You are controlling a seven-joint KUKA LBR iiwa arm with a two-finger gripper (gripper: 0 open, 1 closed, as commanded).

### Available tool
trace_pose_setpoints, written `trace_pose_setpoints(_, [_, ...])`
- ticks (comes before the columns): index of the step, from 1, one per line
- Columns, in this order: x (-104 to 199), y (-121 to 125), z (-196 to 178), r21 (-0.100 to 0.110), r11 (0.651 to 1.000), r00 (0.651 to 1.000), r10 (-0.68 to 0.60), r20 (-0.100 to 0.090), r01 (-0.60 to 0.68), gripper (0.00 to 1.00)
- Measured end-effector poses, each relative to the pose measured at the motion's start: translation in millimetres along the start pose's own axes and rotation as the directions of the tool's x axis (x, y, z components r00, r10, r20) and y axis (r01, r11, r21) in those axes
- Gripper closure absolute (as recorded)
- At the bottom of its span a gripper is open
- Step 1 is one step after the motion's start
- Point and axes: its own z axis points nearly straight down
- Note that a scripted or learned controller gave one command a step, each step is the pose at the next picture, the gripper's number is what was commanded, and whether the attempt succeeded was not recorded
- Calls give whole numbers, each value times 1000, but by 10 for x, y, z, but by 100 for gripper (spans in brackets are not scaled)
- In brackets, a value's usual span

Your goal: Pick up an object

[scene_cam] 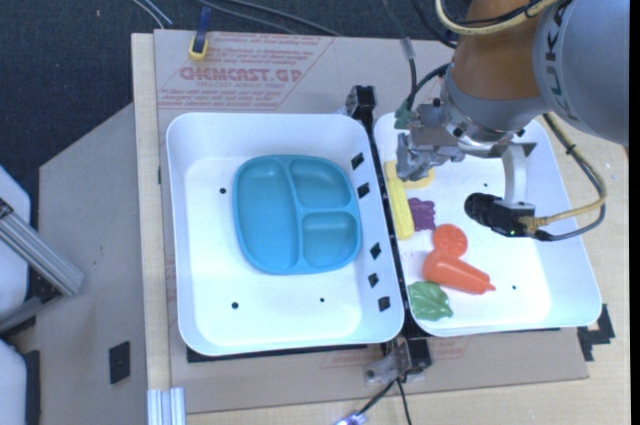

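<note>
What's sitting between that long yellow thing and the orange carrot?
From the overhead camera, a purple grape bunch lies between the yellow corn and the carrot.

Two bins are set side by side on the bench, the left bin [190, 243] holding a divided tray [297, 213] near its middle. In the right bin [560, 298], toy foods are gathered along the left wall: a corn cob [399, 206] at the wall, grapes [423, 212] just beside it, a tomato [449, 239] and carrot [459, 274] nearer the camera, and a leafy piece [429, 300] nearest
</note>
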Motion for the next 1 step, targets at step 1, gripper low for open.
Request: trace_pose_setpoints(1, [447,20,59,0,1000,1000,1,1,-1,100])
